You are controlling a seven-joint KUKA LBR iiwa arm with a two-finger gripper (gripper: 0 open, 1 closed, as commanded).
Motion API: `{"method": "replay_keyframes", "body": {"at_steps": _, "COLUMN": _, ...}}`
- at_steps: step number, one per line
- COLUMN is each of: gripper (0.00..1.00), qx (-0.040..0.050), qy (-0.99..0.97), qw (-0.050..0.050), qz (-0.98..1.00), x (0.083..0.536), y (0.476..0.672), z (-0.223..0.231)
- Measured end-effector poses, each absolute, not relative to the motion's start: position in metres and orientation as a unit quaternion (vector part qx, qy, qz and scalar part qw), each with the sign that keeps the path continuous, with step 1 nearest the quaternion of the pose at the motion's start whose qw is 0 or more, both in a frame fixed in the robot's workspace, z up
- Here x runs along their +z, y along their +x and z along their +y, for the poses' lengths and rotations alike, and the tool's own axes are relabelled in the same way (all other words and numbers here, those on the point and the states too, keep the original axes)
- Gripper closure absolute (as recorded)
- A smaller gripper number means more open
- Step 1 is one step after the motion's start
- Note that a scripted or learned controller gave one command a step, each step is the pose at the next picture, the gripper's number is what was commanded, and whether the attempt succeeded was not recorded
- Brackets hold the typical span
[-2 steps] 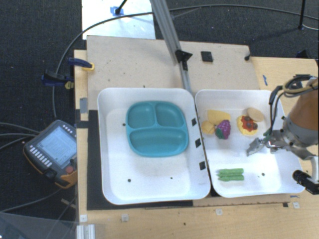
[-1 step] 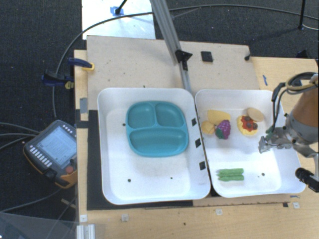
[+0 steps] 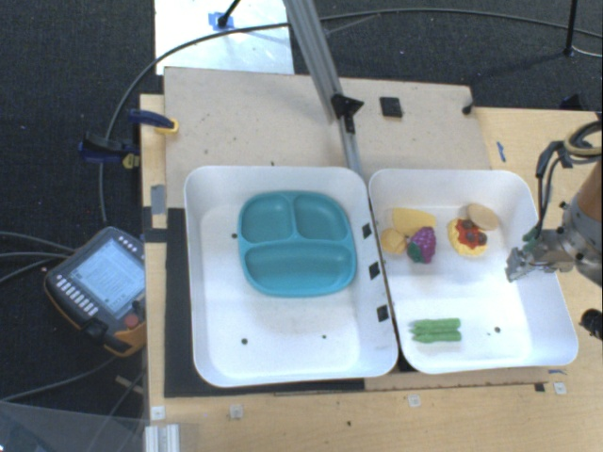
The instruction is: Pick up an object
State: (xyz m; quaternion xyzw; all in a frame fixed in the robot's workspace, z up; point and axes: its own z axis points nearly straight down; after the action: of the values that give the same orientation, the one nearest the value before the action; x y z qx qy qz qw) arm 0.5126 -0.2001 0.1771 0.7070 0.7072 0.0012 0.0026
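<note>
The right bin point(image 3: 528, 196) holds several toy foods: a yellow cheese wedge point(image 3: 411, 222), a purple grape bunch point(image 3: 422, 244), a small yellow piece point(image 3: 392, 242), a red-and-yellow pizza-like piece point(image 3: 468, 237), a tan round piece point(image 3: 483, 217) and green beans point(image 3: 435, 330) near the front. My gripper point(image 3: 525, 263) hangs at the bin's right wall, to the right of the pizza-like piece and apart from every object. Nothing shows between its tips.
The left bin point(image 3: 212, 347) carries a teal divided plate point(image 3: 298, 244). A grey pole point(image 3: 316, 45) slants down to the bins' shared back edge. A teach pendant point(image 3: 99, 285) lies on the floor at left, with cables around it.
</note>
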Motion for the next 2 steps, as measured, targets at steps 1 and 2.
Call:
{"method": "replay_keyframes", "body": {"at_steps": 1, "gripper": 1.00, "qx": 0.0013, "qy": 0.705, "qw": 0.003, "qz": 0.709, "x": 0.221, "y": 0.517, "z": -0.197}}
{"method": "replay_keyframes", "body": {"at_steps": 2, "gripper": 1.00, "qx": 0.0013, "qy": 0.705, "qw": 0.003, "qz": 0.709, "x": 0.275, "y": 0.519, "z": -0.198}}
